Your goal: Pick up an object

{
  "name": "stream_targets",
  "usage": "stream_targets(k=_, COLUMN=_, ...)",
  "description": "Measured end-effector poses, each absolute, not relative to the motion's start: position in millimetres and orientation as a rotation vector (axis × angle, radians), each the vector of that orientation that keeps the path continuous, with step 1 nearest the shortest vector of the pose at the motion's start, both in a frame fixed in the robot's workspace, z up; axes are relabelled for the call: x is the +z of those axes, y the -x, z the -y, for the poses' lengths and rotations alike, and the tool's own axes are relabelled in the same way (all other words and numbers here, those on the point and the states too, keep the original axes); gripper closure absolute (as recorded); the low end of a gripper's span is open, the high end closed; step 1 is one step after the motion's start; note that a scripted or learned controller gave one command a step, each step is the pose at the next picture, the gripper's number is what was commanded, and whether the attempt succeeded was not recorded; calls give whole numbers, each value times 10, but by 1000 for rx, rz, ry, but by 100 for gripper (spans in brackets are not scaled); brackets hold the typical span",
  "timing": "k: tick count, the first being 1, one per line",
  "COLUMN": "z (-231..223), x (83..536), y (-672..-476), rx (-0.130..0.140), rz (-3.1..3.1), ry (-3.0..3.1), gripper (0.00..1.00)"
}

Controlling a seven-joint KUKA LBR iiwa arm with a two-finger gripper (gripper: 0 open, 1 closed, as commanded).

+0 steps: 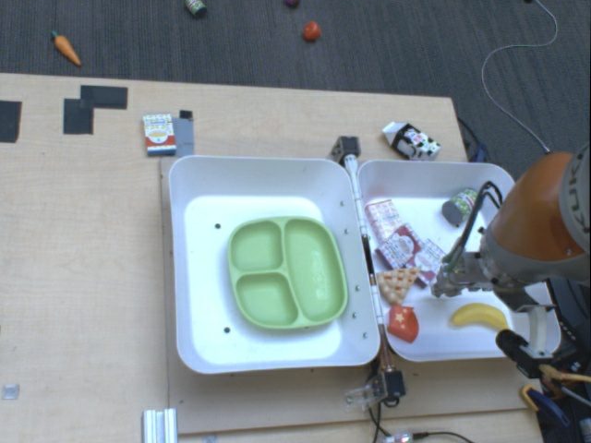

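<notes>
The right bin (499,178) holds several small things. Pink and white snack packets (397,233) lie near its left wall, with a waffle-patterned orange wedge (395,285) just below them and a red tomato-like piece (403,324) in the front left corner. A yellow banana (478,317) lies at the front, and a grey-green lump (459,206) sits at the back. My gripper (443,281) hangs low over the bin's middle, just right of the packets and the wedge and up-left of the banana. The grey wrist and orange band cover it from above.
The left bin (185,247) holds a green divided plate (287,273). On the bench behind the bins stand a small red and white box (160,135) and a black and white toy (412,141). Small toys lie on the dark floor beyond.
</notes>
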State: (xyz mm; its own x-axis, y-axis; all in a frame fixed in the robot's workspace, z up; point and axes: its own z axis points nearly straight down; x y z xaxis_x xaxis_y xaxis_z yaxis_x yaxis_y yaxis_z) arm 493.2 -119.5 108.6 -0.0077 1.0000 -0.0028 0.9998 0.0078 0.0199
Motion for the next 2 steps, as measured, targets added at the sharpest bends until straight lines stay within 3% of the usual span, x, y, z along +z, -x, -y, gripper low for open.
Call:
stream_targets(k=1, z=1195, x=1085, y=-4931, rx=19, rz=-2219, ry=-2202, gripper=0)
stream_targets(k=2, z=857, x=868, y=-4888, rx=5, rz=-2217, ry=-2213, gripper=0)
